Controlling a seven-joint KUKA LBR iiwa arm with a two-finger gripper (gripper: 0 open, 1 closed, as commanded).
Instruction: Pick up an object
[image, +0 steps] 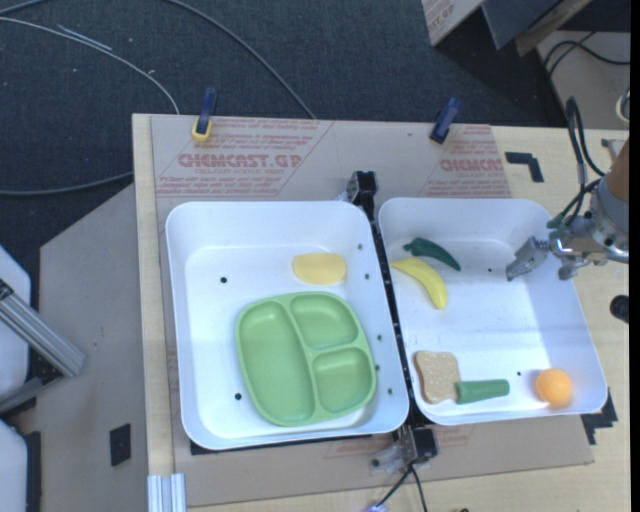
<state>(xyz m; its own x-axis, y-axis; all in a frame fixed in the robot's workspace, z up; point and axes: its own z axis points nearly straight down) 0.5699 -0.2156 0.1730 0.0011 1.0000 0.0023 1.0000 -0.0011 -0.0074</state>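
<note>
bright even overhead light, soft shadows, slight blur

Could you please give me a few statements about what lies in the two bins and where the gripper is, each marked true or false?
1. The green divided tray lies in the left bin. True.
2. The banana lies in the left bin. False: it is in the right bin, just below the dark green item.
3. The orange ball sits near the right bin's lower right corner. True.
4. The gripper holds the bread slice. False: the slice lies on the bin floor near the lower left, far from the gripper.
5. A pale yellow item lies above the tray in the left bin. True.
</note>
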